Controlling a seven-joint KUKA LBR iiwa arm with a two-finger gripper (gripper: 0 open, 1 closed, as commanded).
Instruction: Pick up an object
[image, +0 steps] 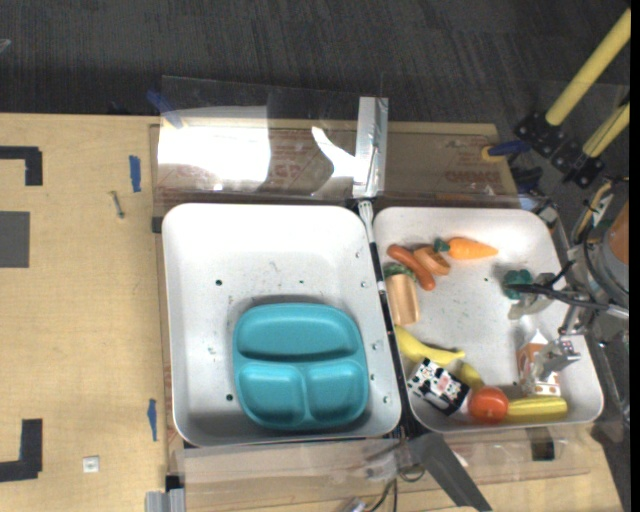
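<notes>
1. The nearest candidates for picking are lying along the front wall of the right bin (470, 216): a red tomato (488, 403) touching the end of a yellow corn-like piece (537, 406), whose long axis is running left to right, parallel to that front wall.
2. The tool (545, 365) is hanging over the right-front part of the same bin, just behind the yellow piece, so the piece is lying toward the camera from it, with the tomato further to the view's left.
3. Whether the tool is open or closed cannot be told; its lower part is blurring into a small pale, reddish shape beneath it, and nothing is showing clearly as gripped.
4. Further left, a banana (425, 348) is lying slantwise beside a black-and-white spotted toy (438, 388), well apart from the tool.
5. Toward the back of the bin, a carrot (468, 248), a pair of sausages (418, 264) and a tan cylinder (402, 298) are sitting near the dividing wall, farthest from the tool.
6. The left bin (200, 260) is holding a teal divided plate (299, 362), lying across the divider from the arm.
7. Judging from this, a short shift toward the front wall is looking like the likeliest next step, though the wall could be crowding the grasp.
</notes>
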